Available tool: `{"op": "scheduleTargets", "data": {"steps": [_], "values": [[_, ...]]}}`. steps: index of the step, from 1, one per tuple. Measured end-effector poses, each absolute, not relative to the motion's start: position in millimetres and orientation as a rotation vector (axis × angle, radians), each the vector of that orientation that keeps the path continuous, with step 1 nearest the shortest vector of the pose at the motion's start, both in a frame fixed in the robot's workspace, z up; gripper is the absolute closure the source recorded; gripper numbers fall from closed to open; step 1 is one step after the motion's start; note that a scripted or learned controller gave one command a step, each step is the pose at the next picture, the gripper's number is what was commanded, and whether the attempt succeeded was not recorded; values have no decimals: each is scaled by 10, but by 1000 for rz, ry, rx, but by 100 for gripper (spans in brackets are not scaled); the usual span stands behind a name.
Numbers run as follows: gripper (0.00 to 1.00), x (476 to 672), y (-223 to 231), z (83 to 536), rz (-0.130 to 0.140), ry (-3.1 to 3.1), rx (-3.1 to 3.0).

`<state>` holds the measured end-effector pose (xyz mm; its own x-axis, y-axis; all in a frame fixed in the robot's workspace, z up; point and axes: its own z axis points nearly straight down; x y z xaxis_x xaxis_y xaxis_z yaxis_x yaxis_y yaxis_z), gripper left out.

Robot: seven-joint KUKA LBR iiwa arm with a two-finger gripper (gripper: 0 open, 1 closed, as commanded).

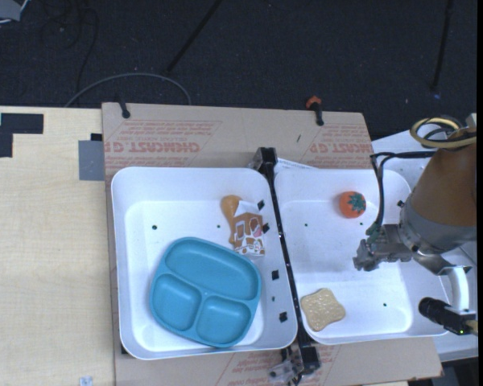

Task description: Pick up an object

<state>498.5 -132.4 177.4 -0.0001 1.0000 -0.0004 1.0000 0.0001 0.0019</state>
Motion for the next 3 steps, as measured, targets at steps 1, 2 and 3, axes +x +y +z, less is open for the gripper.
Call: {"op": "scheduleTargets", "data": {"steps": [1,2,3], "values": [[100,4989,-1331,2111,0,2223,2221],[100,5162,-861,2021,-2,2228,2220],[100,5422,-441,2044,0,2228,2218]]}}
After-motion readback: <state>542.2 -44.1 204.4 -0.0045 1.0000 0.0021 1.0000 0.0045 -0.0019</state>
